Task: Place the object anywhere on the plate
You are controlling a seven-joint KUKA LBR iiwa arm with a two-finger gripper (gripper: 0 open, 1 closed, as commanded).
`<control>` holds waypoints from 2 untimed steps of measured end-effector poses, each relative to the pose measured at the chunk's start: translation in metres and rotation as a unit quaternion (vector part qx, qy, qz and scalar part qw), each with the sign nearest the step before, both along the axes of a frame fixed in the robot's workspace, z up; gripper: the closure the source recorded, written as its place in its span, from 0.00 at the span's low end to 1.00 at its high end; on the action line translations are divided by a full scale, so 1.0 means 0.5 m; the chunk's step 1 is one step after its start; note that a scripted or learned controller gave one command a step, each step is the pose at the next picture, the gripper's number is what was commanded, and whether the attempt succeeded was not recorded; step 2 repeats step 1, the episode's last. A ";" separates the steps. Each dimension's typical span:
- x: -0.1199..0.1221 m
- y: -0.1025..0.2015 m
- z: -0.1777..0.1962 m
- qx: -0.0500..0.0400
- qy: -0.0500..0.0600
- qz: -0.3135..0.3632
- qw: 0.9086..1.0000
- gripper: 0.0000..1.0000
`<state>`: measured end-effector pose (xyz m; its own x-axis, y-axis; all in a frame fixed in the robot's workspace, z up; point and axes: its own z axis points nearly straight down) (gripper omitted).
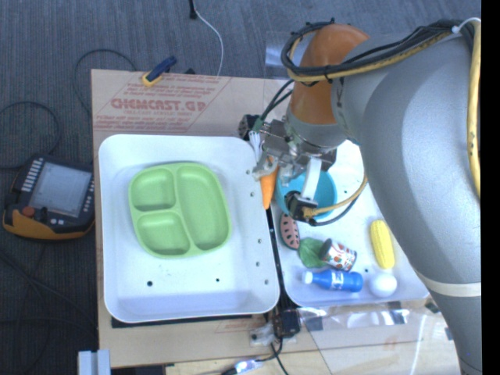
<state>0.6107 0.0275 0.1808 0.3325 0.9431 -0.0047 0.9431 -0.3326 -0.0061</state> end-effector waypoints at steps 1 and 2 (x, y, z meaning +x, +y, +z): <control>0.001 -0.003 0.003 -0.001 -0.001 0.000 1.000 0.00; 0.001 -0.003 0.003 -0.001 -0.001 0.000 1.000 0.00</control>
